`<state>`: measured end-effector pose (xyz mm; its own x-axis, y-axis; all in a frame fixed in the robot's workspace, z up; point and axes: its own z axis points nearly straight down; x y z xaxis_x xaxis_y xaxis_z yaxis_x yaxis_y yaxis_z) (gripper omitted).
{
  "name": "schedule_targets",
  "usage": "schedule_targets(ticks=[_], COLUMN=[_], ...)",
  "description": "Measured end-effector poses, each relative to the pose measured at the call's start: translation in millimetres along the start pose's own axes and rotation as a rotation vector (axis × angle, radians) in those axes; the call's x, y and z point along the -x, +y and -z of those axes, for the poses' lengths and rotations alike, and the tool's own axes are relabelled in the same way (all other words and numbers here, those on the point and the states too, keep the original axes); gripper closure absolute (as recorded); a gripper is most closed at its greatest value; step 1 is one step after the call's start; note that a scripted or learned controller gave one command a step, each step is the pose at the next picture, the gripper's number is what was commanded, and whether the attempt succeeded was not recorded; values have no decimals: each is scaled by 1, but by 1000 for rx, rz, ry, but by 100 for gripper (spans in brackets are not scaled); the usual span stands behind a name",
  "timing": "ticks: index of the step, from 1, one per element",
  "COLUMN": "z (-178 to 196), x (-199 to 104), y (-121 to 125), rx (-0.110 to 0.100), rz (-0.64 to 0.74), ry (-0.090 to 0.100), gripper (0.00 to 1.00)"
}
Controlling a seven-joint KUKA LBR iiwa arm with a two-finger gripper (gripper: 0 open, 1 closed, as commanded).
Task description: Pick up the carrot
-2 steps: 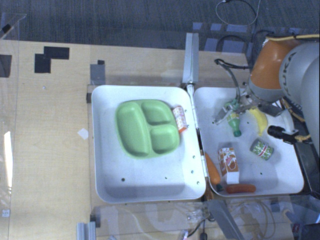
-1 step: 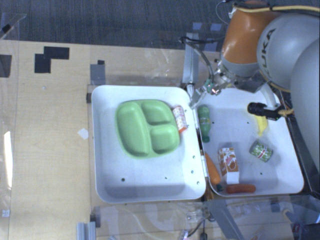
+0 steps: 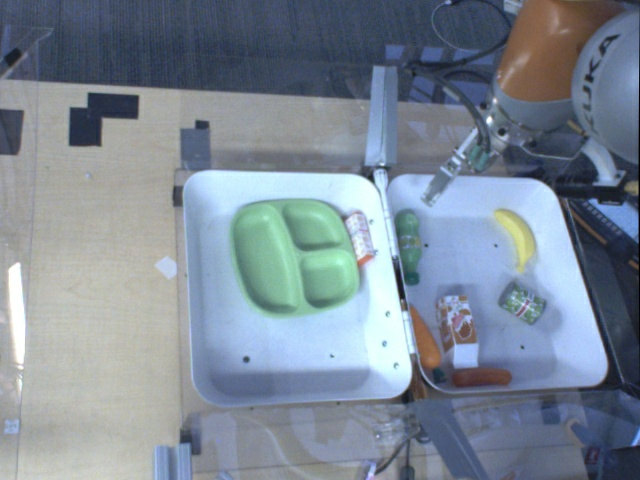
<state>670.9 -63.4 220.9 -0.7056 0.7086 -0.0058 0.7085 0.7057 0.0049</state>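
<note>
- Carrot: near-left corner of my right bin, lying against the dividing wall. Long axis runs near-to-far, slightly slanted; which end is the tip, I cannot tell.
- Just beside it: juice carton, with a sausage at the near wall.
- Mid-bin: can, banana, green bottle.
- Left bin: green divided tray.
- My gripper: above the far edge of the right bin, slanting down-left from the orange wrist, well apart from the carrot. Fingers look together, holding nothing.
</note>
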Motion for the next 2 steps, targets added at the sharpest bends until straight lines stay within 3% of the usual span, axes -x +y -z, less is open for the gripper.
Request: schedule_targets(ticks=[1, 2], z=[21, 7], x=[-128, -65], y=[75, 20], rx=[1, -1], rz=[133, 135], ry=[3, 2], gripper=[0, 0])
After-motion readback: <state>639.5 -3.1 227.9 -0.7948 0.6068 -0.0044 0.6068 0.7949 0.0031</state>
